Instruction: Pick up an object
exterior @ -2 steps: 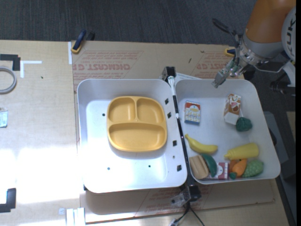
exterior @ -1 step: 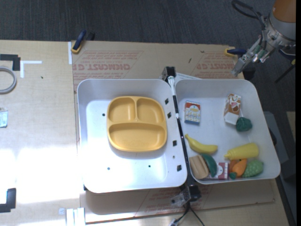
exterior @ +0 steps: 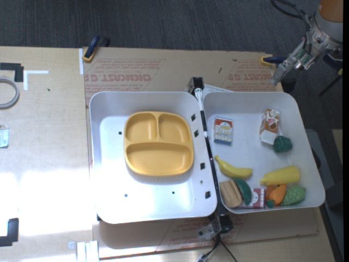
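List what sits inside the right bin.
The right bin holds a small box, carton, banana, corn, and a bottom-edge pile whose overlapped pieces are partly hidden.

end effector [exterior: 288, 65] above right bin [exterior: 303, 125] | yellow tray [exterior: 159, 144] in left bin [exterior: 106, 162]

— Two white bins [exterior: 109, 201] on a tan cardboard sheet [exterior: 131, 70] printed with faded red lettering.

— In the left one, a mustard-yellow divided plate [exterior: 158, 143].

— Right bin: white carton [exterior: 223, 130] with red and orange picture, brown-and-white box [exterior: 269, 125], dark green lump [exterior: 282, 144].

— Yellow banana [exterior: 233, 168], yellow corn [exterior: 281, 175], orange carrot [exterior: 277, 192], bright green bumpy piece [exterior: 294, 195] towards the near right corner.

— Tan bread roll [exterior: 230, 193] along the near edge.

— Orange band [exterior: 331, 1] above a grey wrist.
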`<state>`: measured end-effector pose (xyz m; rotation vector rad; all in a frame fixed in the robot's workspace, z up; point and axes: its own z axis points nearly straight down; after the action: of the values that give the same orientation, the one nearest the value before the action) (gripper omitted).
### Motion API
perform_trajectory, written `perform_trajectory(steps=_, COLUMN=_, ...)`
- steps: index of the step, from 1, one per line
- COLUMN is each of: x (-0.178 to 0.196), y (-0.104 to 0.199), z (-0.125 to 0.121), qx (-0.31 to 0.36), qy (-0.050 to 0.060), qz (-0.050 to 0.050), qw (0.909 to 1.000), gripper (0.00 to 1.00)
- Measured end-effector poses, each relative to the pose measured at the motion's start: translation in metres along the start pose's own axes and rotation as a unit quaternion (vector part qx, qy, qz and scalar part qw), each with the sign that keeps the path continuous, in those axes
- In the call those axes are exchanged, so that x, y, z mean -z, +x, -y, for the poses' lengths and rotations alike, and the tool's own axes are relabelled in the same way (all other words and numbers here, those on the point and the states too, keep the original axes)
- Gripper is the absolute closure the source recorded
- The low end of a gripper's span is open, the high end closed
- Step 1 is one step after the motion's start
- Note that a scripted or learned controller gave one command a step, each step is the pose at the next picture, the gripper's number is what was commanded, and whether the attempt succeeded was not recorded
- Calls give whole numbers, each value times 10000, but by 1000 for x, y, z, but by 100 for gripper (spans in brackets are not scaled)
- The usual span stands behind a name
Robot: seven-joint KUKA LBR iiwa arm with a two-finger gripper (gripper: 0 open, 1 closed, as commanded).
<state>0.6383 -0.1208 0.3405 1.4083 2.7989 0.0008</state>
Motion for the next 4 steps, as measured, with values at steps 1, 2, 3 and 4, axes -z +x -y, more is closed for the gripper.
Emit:
perform_trajectory(steps=1, x=10, y=-1, z=-1, qx=4, qy=-12, qz=15, qw=10000, gripper=100)
perform_trajectory(steps=2, x=20, y=-1, z=-1, qx=8, qy=-24, qz=29, qw=10000, gripper=100)
perform_trajectory(steps=3, x=29, y=-2, z=-2, qx=13, qy=-36, qz=42, qw=10000, gripper=100)
perform_trajectory(steps=4, x=39, y=-3, z=-2, qx=19, qy=-48, qz=57, qw=10000, gripper=100)
